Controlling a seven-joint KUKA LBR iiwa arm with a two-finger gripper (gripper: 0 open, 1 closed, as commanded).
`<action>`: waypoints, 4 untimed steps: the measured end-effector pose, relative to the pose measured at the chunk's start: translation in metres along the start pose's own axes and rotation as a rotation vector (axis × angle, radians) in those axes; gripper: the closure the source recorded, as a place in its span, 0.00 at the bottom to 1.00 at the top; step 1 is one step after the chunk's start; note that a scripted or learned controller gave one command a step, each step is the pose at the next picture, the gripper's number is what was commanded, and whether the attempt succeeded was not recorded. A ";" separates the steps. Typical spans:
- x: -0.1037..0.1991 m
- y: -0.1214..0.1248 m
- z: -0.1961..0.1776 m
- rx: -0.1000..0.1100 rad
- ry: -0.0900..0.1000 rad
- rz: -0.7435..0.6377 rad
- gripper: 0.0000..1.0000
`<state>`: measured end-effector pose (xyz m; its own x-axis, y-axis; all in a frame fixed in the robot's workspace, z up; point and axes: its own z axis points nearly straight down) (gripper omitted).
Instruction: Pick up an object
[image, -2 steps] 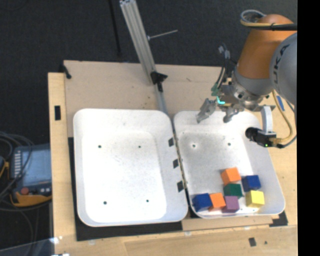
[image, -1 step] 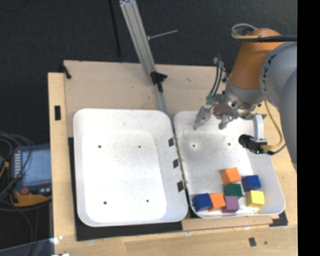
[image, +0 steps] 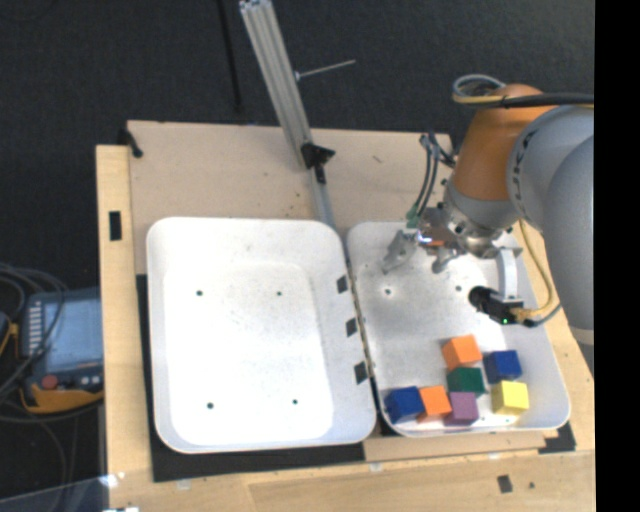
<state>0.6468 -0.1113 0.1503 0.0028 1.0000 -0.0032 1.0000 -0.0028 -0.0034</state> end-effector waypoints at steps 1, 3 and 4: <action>-0.002 -0.001 0.052 0.001 0.001 0.002 0.00; 0.007 0.005 -0.014 -0.010 0.003 -0.006 1.00; 0.007 0.008 -0.080 -0.012 0.003 -0.007 1.00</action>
<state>0.6556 -0.1036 0.2301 -0.0039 1.0000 -0.0006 1.0000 0.0039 0.0085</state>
